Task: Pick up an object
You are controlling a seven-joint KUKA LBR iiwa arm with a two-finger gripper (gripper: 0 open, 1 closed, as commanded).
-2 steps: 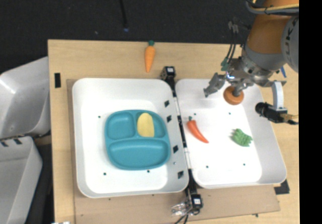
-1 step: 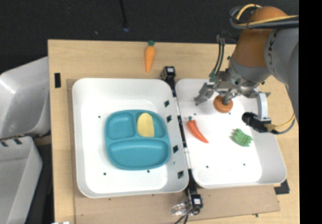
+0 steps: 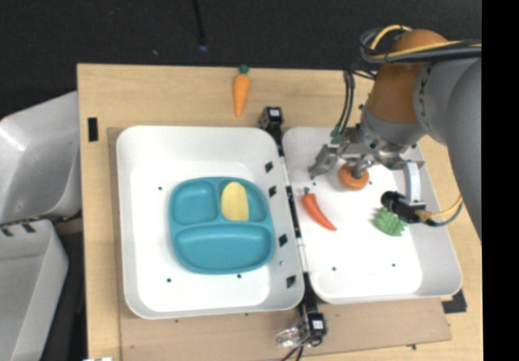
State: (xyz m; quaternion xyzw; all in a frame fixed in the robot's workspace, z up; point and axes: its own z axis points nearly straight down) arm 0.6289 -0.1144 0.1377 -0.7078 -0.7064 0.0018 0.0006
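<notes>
- Gripper (image 3: pixel 350 163): low over the right bin's (image 3: pixel 365 286) upper part; finger spacing cannot be made out.
- Round orange object (image 3: pixel 353 178): directly beneath the gripper, possibly touching.
- Red pepper (image 3: pixel 318 212) and green piece (image 3: pixel 390 222): nearby, bare floor below them.

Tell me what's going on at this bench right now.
A grey robot arm reaches over the right bin, its gripper low above a round orange object. A red pepper and a green piece lie nearby. The left bin holds a blue tray with a yellow item. A carrot lies on the bench behind.
</notes>
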